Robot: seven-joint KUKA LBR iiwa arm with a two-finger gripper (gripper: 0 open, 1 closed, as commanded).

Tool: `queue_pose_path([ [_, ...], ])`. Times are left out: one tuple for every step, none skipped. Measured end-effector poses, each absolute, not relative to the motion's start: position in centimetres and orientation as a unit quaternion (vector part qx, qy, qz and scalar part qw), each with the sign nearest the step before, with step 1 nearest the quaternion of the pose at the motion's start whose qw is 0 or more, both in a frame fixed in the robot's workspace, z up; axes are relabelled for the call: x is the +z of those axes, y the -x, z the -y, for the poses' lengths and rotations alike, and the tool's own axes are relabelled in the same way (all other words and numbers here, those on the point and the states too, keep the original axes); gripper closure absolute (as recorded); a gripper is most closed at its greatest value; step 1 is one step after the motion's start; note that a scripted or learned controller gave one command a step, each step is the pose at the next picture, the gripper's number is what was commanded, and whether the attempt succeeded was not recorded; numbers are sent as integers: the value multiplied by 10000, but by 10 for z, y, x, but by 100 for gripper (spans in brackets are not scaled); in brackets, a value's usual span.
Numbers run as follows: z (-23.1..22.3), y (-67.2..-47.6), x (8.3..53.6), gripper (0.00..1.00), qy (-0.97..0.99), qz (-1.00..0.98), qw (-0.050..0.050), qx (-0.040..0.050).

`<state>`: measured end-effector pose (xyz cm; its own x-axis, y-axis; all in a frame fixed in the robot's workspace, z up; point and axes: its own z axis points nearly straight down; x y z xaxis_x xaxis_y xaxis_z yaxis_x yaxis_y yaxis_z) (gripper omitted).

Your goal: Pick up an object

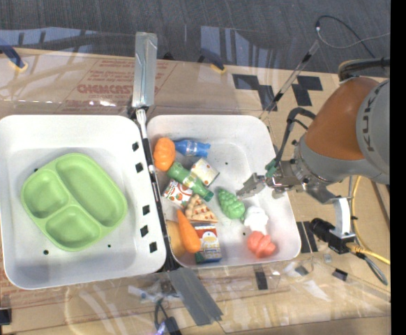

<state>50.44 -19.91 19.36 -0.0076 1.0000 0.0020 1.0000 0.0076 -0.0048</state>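
The bench (63, 82) is covered in brown cardboard and carries two shallow white bins side by side. The left bin (21, 257) holds a green three-compartment plate (74, 199), lying a little toward that bin's left wall. The right bin (259, 135) holds a heap of small toys, mostly along its left wall and front edge.

The grey arm (342, 138), with its orange band, reaches in over the right wall of the right bin. Its gripper (253, 185) hangs low over the middle of that bin, just above and to the right of a green knobbly toy (231, 204); whether it is spread or closed cannot be made out, and nothing can be seen held in it.

In the right bin, an orange round toy (164, 153) sits by the left wall toward the back, with a blue bottle (192, 147) just beside it. A green bottle (188, 178) lies slantwise below them, touching a small white carton (204, 171). A pizza-slice toy (199, 208) lies near the middle. A carrot (187, 234) and a printed little box (208, 246) lie at the front edge. A white piece (257, 220) and a red-pink piece (261, 244) sit touching near the front right corner
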Motion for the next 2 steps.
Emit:
queue_pose_path([
  [209, -549, 92, 0, 7197, 6943, 1, 2],
  [166, -494, 161, 0, 7027, 7115, 13, 0],
])
